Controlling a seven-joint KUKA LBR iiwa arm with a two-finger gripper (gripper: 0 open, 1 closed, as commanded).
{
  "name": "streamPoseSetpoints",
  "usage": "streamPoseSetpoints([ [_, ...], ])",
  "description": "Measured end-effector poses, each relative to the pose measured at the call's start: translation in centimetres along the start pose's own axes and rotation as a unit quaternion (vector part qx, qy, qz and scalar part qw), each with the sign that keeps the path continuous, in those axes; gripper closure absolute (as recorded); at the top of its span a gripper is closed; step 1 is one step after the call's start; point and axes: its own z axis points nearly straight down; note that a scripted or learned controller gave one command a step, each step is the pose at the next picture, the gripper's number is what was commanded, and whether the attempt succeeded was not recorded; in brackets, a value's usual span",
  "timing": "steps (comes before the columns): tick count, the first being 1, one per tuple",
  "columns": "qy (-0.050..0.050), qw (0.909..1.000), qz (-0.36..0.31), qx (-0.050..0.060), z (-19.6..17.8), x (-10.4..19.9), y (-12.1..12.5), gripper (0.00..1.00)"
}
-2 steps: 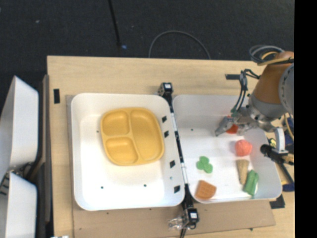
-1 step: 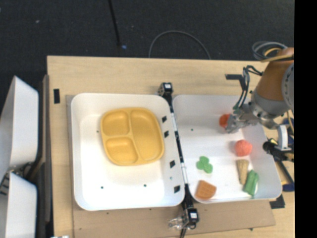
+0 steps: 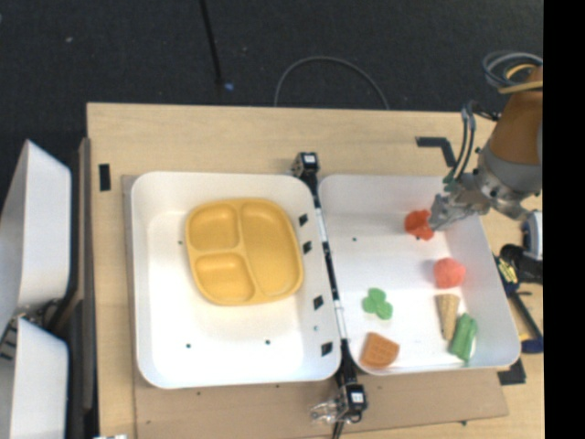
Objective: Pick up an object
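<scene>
The right bin holds several toy foods. A small red piece lies near its upper right, and my gripper hangs just to the right of it, touching or nearly touching. Lower down sit a red-pink round piece, a green clover-shaped piece, a tan cone, a green pod and an orange wedge. Nothing is seen lifted between the fingers.
The left bin carries a yellow three-compartment plate. A black divider with clips runs between the bins. The arm's orange band rises at the far right. Wooden bench edge surrounds the bins.
</scene>
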Motion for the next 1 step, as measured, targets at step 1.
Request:
streamPoseSetpoints([
  [1, 0.0, 1.0, 0.0, 0.001, -4.39, -0.33, 0.33, 1.0],
])
